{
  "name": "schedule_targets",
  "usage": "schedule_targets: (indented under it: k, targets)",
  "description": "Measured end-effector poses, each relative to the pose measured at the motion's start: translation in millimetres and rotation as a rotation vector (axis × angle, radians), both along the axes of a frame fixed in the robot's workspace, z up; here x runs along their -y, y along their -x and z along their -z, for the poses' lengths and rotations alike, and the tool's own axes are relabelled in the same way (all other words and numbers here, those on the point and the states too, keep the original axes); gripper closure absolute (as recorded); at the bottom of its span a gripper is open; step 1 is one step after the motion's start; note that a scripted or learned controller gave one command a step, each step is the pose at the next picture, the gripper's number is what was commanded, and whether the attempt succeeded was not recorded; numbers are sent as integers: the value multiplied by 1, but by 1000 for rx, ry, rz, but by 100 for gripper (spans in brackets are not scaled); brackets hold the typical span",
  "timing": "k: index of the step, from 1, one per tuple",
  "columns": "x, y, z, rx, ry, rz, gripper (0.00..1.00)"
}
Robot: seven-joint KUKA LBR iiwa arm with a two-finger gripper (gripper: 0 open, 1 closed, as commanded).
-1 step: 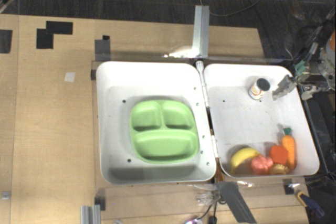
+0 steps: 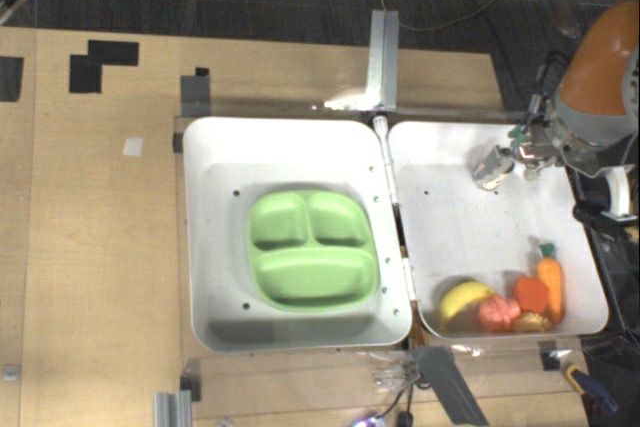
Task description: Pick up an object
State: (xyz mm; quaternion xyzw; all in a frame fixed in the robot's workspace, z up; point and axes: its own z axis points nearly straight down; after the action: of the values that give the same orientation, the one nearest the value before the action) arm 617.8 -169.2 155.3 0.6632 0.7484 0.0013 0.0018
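1. Left bin [image 2: 215,215]: you've got a green divided plate [image 2: 313,248] lying flat mid-floor.
2. Right bin [image 2: 440,215]: toy food bunched at the near-right corner, with banana [image 2: 466,299], pink piece [image 2: 497,313], orange block [image 2: 531,295] and carrot [image 2: 550,283].
3. Carrot's long axis runs near-to-far, green top pointing far.
4. Gripper [image 2: 505,162] hovers over the far-right area, well apart from the food. Can't tell its state.
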Motion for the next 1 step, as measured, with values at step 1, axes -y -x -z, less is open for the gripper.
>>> schedule_targets:
  k: [1]
  targets:
    - [-32,-54,68,4,0,31,0]
